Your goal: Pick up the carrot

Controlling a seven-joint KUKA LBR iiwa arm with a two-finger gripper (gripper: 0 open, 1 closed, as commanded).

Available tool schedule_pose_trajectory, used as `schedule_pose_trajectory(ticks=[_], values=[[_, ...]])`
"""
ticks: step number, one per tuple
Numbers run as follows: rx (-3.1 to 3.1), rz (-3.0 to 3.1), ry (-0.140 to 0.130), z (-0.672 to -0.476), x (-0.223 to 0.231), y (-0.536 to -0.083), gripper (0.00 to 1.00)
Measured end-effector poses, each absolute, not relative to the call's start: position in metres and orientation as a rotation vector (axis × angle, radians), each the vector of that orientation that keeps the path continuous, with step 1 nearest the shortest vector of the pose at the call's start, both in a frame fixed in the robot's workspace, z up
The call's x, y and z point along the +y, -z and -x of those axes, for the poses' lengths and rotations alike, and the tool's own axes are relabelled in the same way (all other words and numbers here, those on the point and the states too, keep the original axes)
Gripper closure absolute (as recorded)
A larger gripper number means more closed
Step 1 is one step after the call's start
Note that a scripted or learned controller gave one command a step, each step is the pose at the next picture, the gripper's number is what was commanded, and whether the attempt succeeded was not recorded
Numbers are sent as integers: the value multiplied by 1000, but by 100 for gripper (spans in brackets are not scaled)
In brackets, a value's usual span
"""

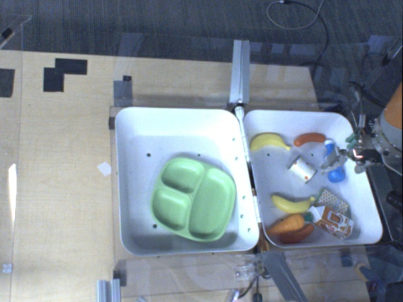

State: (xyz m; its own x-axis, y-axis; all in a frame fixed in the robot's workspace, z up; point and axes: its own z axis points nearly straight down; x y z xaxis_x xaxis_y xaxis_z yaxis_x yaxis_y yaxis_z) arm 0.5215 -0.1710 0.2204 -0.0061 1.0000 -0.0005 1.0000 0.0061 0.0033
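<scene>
The carrot is orange with a small green top. It lies near the front edge of the right bin, on top of a dark red item. My gripper is over the right rim of that bin, well up and to the right of the carrot and apart from it. The arm's orange band is at the view's right edge.
The right bin also holds a yellow banana, a second yellow fruit, a red-orange sausage, a white cylinder, a blue item and a patterned packet. A green divided plate lies in the left bin.
</scene>
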Motion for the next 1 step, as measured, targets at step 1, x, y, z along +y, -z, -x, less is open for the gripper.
schedule_pose_trajectory(ticks=[1], values=[[1983, -2431, -7, -526, -130, -95, 0]])
